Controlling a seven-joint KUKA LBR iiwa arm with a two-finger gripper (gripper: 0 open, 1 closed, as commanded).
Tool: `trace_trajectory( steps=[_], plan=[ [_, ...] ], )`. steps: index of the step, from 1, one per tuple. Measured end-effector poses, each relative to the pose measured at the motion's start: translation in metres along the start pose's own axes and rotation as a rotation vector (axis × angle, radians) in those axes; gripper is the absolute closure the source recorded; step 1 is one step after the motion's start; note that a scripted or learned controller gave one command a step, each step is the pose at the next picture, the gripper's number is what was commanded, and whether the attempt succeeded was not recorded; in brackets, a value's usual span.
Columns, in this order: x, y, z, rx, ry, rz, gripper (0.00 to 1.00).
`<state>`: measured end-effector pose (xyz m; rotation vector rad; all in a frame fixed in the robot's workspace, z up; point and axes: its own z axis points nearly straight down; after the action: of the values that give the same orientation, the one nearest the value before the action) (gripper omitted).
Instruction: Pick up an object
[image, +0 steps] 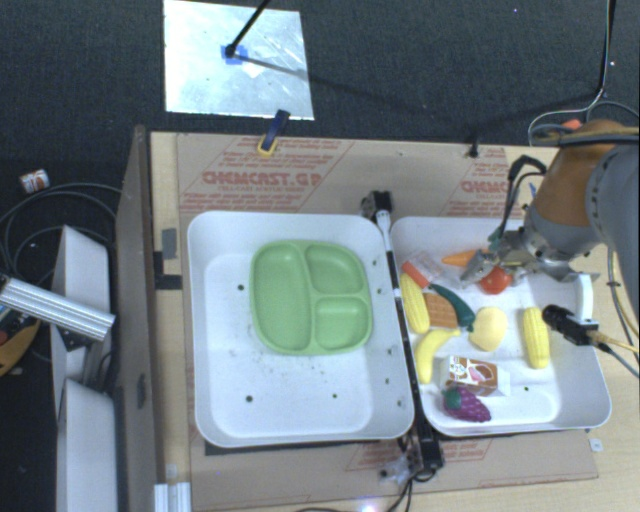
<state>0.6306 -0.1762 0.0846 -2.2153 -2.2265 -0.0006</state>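
Note:
The right white bin (580, 395) holds several toy foods. A red tomato-like piece (496, 283) and an orange carrot (458, 259) lie near its far edge. My gripper (487, 266) hangs low over that far part, right above the red piece and just right of the carrot. Nothing visibly sits in its grasp. Nearer the middle lie a corn cob (414, 303), a dark green vegetable (458, 306), a yellow lemon (489, 328) and a second corn cob (536, 337). A banana (430, 352), a small carton (471, 374) and purple grapes (466, 404) lie toward the front.
The left white bin (225, 400) carries a green divided plate (308, 297). A dark rail (396, 300) runs between the two bins. A black connector with a cable (567, 325) sticks out over the right bin's right side. The grey and orange arm (585, 195) comes in from the upper right.

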Motion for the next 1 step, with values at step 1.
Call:
trace_trajectory(
  steps=[1],
  plan=[
    [-0.0014,0.0025,-0.0118,-0.007,-0.002,-0.002,1.0]
  ],
)
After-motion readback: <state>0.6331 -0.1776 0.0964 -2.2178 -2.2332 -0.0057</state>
